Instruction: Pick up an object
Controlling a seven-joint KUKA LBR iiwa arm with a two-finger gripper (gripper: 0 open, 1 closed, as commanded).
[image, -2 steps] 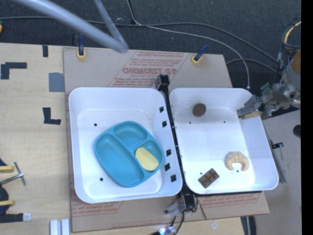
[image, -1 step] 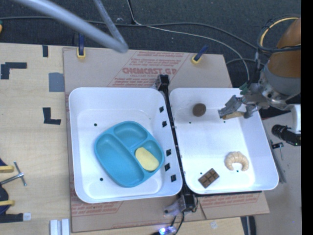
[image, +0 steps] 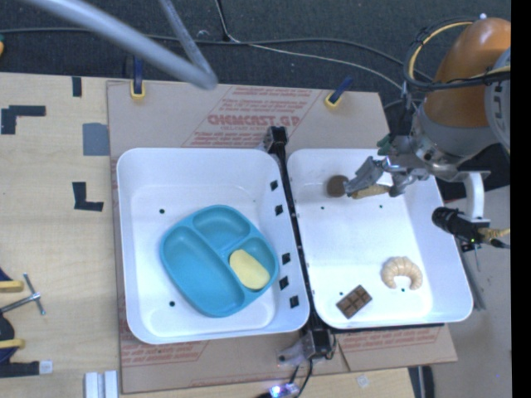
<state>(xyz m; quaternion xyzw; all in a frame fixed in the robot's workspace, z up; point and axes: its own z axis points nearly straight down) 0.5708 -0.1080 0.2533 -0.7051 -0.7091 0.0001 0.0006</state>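
Your arm [image: 465, 73] comes in from the right, its orange band high at the upper right corner, the wrist bent down over the back of the right bin [image: 448, 247]. The gripper [image: 377, 181] sits low near that bin's far wall, with its fingers [image: 363, 175] spread. Something tan lies between them, but you cannot tell whether they pinch it. Just to the gripper's left a small brown lump [image: 335, 186] rests on the bin floor.

The two white bins sit side by side on a cardboard sheet [image: 249, 118] clamped to a wooden bench [image: 50, 222], which carries black tape marks on its left part. Cables run across the dark floor behind.

Near the front of the right bin you have a croissant [image: 402, 272] and, to its left, a chocolate piece [image: 354, 302], both well apart from the gripper. The left bin [image: 141, 172] holds a blue tray [image: 195, 259] with a yellow lump [image: 249, 269] in its right compartment.
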